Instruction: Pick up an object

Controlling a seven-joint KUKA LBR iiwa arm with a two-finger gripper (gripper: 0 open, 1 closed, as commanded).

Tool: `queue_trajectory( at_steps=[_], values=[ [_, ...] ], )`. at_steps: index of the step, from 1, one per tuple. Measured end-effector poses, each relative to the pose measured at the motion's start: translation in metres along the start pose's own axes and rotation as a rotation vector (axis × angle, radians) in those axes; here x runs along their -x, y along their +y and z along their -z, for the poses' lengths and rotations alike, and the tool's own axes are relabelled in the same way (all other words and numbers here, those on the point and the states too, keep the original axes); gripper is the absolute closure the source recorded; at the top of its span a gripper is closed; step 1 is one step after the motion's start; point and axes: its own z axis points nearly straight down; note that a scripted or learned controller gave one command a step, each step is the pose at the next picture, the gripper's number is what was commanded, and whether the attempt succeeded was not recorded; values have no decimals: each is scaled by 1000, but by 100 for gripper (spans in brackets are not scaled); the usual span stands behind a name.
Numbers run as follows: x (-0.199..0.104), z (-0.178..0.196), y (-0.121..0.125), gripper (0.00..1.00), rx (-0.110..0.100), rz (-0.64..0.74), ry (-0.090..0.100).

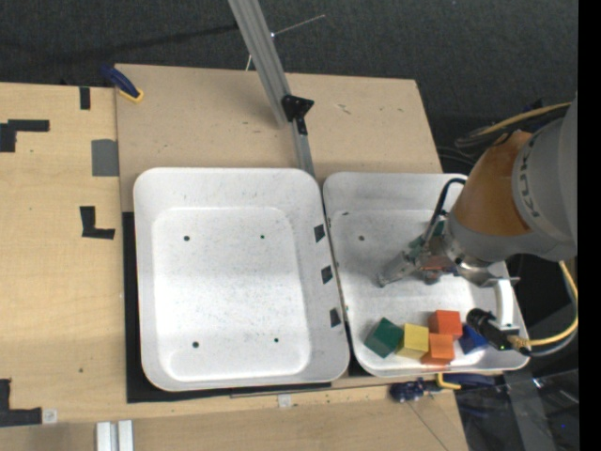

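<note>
Two shallow white bins sit side by side on a wooden bench, and we take the right bin (376,205) as our landmark. The left bin (225,271) touches its left wall. A grey arm with an orange band (493,195) leans in over the right bin's right rim, carrying the gripper (399,269) low over the middle of the bin's floor.

We see its two grey fingers (392,272) slanting down to the left, close to the floor. They look spread a little, with bare white floor showing by them and no object between them, so we judge the gripper holds nothing.

Every block lies in the right bin's near corner, bunched against its near wall. A green block (382,336) is leftmost, tilted. A yellow block (415,338) touches its right side. An orange block (439,348) follows, with a red-orange block (447,322) just behind it and a blue block (471,338) at the right end, partly hidden by the arm's fittings. We guess they sit there because the bin's curved wall gathers whatever slides into it.

The gripper hangs apart from this cluster, farther from the near wall. We judge the pick has not yet succeeded. To take a block, the gripper would need to move toward the near wall, where crowding and the wall leave little room for fingers.
</note>
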Motion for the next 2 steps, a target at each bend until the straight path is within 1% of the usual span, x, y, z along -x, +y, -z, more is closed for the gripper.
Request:
queue_trajectory(
  at_steps=[1,2],
  values=[
    [-1,11,0,100,1,1,2],
    [3,73,0,100,9,0,-1]
  ],
)
